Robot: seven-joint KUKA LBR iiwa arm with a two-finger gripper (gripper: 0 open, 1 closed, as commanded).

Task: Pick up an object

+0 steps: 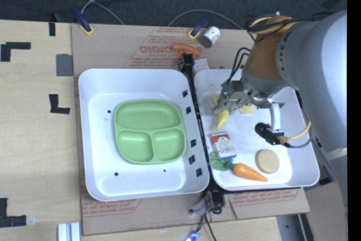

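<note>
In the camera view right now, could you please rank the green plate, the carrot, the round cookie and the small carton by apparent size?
Largest to smallest:
1. Green plate, by far.
2. Carrot.
3. Carton and cookie: too alike to rank.

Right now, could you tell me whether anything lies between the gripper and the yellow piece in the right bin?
Nothing visible does. The gripper is right over the yellow piece, near the right bin's left wall. The small carton, carrot and round biscuit lie apart, nearer the front.
</note>
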